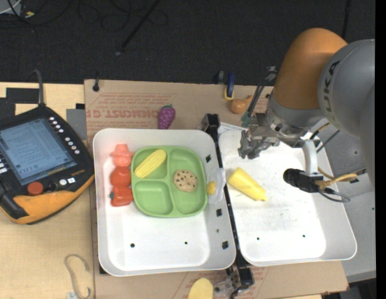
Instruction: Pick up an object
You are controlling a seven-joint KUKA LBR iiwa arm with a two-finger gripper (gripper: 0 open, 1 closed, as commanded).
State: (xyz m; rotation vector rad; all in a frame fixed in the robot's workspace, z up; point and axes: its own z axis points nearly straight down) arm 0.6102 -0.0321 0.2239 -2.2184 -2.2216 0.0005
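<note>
From above, the end effector (250, 147) hung over the right bin (317, 242), its grip state impossible to tell, while the yellow wedge (246, 184) lay just below it, long axis slanting down to the right.

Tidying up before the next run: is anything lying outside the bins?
Yes. A purple grape bunch and an orange toy lie on the cardboard behind the bins, and a yellow toy sits past the front edge.
</note>
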